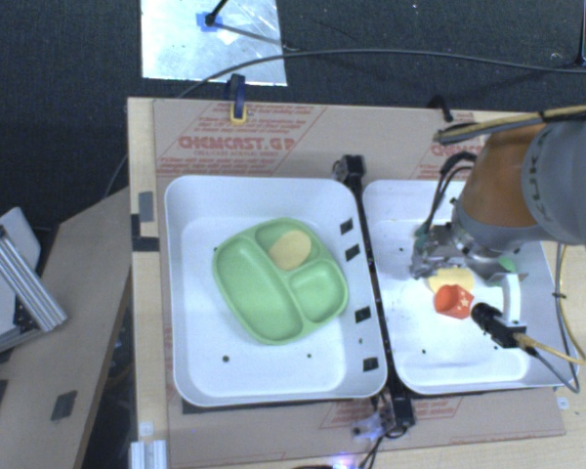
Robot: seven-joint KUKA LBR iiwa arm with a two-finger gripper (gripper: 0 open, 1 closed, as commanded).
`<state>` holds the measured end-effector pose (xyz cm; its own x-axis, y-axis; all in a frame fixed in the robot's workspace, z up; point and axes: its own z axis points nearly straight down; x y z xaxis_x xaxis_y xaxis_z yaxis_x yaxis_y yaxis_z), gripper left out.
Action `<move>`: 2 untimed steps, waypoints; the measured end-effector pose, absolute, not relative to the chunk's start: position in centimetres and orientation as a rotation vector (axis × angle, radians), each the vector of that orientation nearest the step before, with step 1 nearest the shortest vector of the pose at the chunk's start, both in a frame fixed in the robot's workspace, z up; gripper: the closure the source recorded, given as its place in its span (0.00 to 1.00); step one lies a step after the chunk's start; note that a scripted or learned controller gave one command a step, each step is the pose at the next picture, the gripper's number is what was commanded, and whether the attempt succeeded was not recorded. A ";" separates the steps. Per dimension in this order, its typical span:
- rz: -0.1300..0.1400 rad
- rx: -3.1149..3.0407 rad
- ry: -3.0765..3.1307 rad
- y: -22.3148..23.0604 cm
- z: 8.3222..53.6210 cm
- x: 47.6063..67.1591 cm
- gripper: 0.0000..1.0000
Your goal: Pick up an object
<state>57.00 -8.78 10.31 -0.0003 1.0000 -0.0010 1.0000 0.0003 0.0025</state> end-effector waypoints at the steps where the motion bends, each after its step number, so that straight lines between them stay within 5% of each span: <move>1: 0.005 2.215 2.222 -8.9 14.8 57.8 1.00; 2: 0.004 2.218 2.220 -9.7 19.6 57.5 1.00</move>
<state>57.51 -9.73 19.62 -0.0011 1.0000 -0.0008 1.0000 0.0011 0.0040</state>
